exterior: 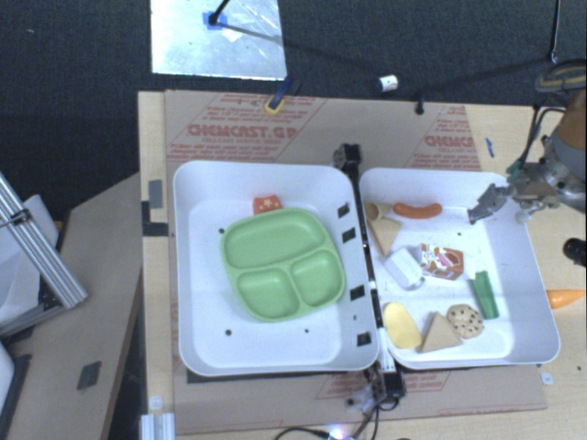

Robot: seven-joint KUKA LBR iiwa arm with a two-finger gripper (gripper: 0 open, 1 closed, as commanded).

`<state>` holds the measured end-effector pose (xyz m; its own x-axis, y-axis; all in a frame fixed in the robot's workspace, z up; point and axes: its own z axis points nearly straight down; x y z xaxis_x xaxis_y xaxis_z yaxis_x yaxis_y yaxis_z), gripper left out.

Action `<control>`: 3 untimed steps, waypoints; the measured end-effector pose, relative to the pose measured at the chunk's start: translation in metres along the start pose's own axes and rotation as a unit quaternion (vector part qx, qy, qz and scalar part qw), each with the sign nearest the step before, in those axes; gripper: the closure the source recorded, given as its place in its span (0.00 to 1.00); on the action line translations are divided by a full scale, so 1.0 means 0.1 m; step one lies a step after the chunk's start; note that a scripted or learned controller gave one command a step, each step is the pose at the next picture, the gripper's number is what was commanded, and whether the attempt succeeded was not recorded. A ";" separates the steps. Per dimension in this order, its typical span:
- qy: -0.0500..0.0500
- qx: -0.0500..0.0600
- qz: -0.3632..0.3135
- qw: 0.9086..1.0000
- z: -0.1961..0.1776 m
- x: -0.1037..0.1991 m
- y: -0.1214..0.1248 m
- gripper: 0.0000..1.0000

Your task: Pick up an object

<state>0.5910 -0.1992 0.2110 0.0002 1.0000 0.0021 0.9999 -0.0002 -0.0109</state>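
The right bin [537,282] holds several toy foods: a red-orange sausage [417,211], a beige wedge [385,236], a white packet [404,269], a red-and-white snack packet [444,261], a green block [484,295], a cookie [466,320], a yellow piece [400,325] and a tan wedge [439,335]. My gripper [506,206] hangs over the bin's far right corner, to the right of the sausage. It is open, with nothing between its fingers.
The left bin [197,246] holds a green divided plate [282,262] and a small red piece [268,204] behind it. An orange carrot-like item [565,296] lies on the bench outside the right bin. Black clips line the wall between the bins.
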 end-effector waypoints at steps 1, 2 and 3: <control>-0.001 -0.006 -0.002 1.000 -0.08 0.01 0.03 0.00; -0.001 -0.005 -0.001 1.000 0.51 -0.06 0.05 0.00; -0.001 -0.005 -0.002 1.000 1.13 -0.04 0.09 0.00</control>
<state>0.5989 -0.2025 0.0980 -0.0035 1.0000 0.0002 1.0000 0.0035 -0.0014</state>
